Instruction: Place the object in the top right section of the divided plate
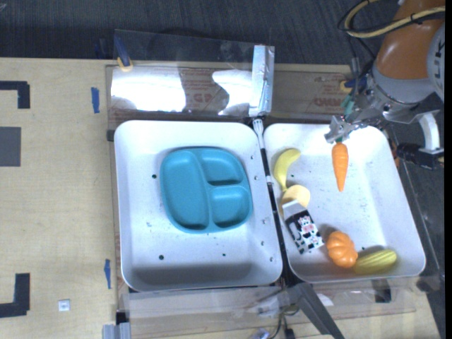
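Gripper (340, 134) pinches your carrot (340, 164) by its top (tip dangling), lifted over the right bin (395, 189) for carrying to the plate (206, 188).

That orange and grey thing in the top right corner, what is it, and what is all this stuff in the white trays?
It is a robot arm, seen from a single camera fixed above the bench and looking down at a slant. The arm reaches in from the right. At its end sits a small two-finger hand, and a toy carrot hangs from it by its top end, over the right bin. Also in that bin lie a banana, a small cow-patterned carton, a little orange pumpkin and a yellow-green piece that I cannot name for sure. The left bin bears a blue divided plate. The carrot is meant for the plate's top right section.
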Robot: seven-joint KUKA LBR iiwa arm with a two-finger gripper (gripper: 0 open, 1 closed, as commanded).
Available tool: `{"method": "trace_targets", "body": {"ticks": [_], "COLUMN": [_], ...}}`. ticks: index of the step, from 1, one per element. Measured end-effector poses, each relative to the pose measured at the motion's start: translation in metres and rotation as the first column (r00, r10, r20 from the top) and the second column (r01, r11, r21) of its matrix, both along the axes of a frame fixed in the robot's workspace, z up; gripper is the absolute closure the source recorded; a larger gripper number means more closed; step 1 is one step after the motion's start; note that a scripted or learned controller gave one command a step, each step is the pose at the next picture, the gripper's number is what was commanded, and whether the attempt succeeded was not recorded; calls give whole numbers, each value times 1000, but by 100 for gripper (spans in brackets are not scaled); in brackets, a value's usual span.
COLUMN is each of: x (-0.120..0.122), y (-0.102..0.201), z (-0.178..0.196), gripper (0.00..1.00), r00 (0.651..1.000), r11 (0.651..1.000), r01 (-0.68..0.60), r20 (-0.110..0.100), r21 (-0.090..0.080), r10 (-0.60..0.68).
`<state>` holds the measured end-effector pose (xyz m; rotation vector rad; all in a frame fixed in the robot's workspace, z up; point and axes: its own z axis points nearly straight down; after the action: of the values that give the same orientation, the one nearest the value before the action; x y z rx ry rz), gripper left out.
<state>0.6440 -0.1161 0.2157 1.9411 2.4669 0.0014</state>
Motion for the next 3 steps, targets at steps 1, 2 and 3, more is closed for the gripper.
{"method": "trace_targets", "body": {"ticks": [1,2,3], "x": [15,22,23], "y": [-28,-91,-106], "z": [160,223,220], "gripper": [100,100,100], "r00": [965,964,973], "r11": [965,964,973], "r01": [264,265,231], "r20": [6,4,3], "r21": [0,-1,-2], "r10": [-264,-265,-231]}}
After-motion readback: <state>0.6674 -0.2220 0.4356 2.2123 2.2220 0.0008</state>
